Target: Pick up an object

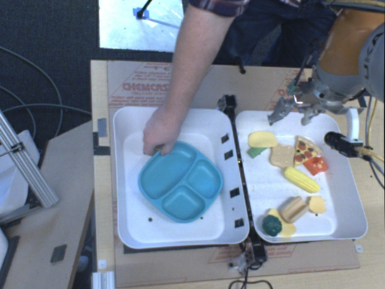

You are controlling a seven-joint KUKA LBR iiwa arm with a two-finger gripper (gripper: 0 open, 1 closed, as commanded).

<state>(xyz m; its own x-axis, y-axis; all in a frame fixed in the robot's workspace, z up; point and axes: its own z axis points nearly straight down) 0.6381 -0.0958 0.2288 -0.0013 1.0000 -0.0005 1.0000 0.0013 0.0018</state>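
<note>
At the near edge of the right bin (352,221) lies a small dark green toy vegetable (272,225) on a pale yellow piece, with a tan bread-roll toy (293,208) just beside it and a small yellow piece (317,205) to the right of that. Farther in, a yellow corn cob (301,179) lies at a slant in the middle of the bin, and beyond it a beige toast slice (281,156) touches a pizza slice (308,155) with red topping. At the far left of this group sits a yellow rounded piece (263,139) with a green bit under its near edge. The gripper (294,114) hangs over the far edge of the right bin, above the toys and apart from them; its two fingers are spread well apart and nothing lies between them. The grey arm with its orange band (355,29) comes in from the far right. In the left bin (129,221) a blue divided plate (180,181) with three compartments lies flat near the middle. A person's hand (157,136) reaches down from the far side and grips the plate's far left rim, the bare forearm running up to a plaid sleeve. The two bins sit side by side on the desk (108,83), joined by a black strip between them.
</note>
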